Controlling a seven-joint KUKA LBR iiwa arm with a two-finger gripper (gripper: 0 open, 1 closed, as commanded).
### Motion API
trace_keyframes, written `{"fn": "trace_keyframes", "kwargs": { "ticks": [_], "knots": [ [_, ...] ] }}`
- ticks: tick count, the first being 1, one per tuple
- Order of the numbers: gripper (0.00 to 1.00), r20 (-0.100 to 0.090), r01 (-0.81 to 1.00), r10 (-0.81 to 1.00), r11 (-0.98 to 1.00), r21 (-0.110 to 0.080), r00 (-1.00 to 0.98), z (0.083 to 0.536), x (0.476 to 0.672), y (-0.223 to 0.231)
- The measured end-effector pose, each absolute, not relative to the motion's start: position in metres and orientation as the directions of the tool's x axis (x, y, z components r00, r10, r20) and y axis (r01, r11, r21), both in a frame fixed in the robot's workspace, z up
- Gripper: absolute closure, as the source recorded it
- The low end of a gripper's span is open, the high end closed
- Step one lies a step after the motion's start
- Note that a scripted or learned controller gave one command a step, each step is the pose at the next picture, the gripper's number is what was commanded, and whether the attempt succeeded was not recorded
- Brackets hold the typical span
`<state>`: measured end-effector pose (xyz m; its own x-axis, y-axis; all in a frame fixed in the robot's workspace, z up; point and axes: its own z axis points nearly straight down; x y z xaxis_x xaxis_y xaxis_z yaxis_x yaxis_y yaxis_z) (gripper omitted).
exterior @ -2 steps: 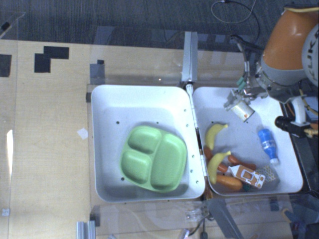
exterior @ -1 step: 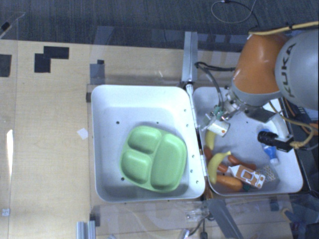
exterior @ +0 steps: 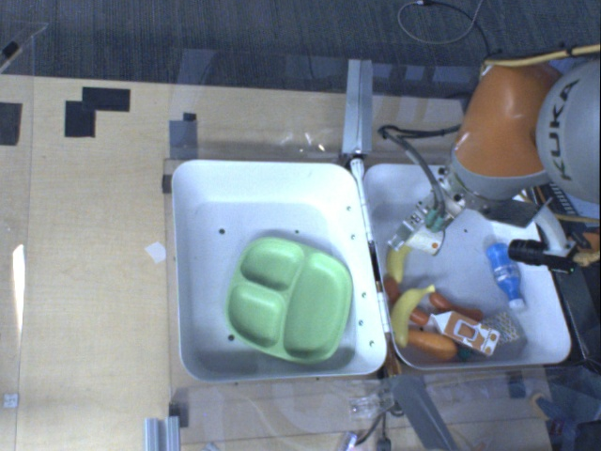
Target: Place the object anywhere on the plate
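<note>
Plate (exterior: pixel 289 299) of light green plastic, with three compartments, lies in the lower middle of the left bin (exterior: pixel 202 195), left of the frame's centre, and nothing rests on it. The divider between the bins runs down the middle of the frame. Right of it, in the right bin (exterior: pixel 554 341), a banana (exterior: pixel 406 310) lies in the lower left corner, its long axis running nearly up and down the frame. Beside it are a carrot-like orange piece (exterior: pixel 427 344), a small box (exterior: pixel 467 332) and, further right, a blue bottle (exterior: pixel 504 272). The gripper (exterior: pixel 420 233) hangs in the upper part of this bin, just above the banana's upper end. I cannot tell whether its jaws are released or clenched, and nothing is visibly between them. In my judgement the banana is the nearest object, directly below the jaws in the frame, and the plate is then to the left.
</note>
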<state>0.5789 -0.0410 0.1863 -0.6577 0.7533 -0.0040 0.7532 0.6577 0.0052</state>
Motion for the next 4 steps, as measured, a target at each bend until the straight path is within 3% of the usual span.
{"fn": "trace_keyframes", "kwargs": {
  "ticks": [2,3,4],
  "knots": [
    [1.00,-0.014,0.753,0.753,0.658,0.017,-0.658,0.210,0.583,-0.039],
    [1.00,-0.008,0.288,0.288,0.958,0.005,-0.958,0.186,0.605,0.012],
    [1.00,-0.009,0.375,0.375,0.927,0.005,-0.927,0.258,0.578,0.021]
  ]
}}
